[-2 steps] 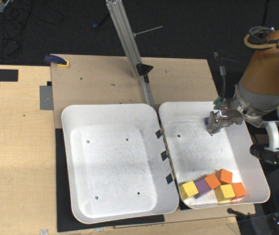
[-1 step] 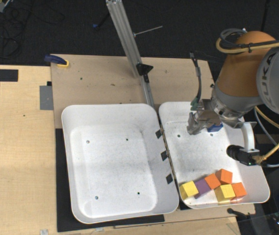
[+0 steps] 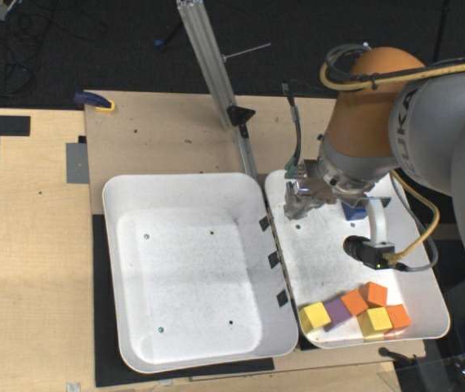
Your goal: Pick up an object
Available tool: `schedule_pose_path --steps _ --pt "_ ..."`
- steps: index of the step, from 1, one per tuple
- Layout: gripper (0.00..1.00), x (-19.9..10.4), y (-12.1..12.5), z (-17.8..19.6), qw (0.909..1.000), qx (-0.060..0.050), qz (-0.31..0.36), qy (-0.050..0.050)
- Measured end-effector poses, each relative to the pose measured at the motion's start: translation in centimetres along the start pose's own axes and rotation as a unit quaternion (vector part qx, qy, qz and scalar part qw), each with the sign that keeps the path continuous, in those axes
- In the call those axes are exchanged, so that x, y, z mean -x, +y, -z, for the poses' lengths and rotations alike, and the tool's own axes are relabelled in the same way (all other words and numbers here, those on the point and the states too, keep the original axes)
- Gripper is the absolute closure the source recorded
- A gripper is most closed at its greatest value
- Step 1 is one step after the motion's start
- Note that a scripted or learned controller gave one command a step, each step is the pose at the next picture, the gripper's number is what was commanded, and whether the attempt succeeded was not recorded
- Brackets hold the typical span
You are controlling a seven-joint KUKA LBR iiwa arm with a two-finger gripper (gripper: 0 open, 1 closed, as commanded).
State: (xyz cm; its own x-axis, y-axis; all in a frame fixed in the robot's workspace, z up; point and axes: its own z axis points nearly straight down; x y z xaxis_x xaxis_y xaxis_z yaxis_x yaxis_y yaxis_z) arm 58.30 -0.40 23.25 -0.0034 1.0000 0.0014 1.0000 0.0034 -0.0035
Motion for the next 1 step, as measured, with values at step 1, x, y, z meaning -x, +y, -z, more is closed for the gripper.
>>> schedule_pose_path --steps 1 --pt "1.0 -5.69 0.83 -0.86 1.0 0.0 0.0 0.0"
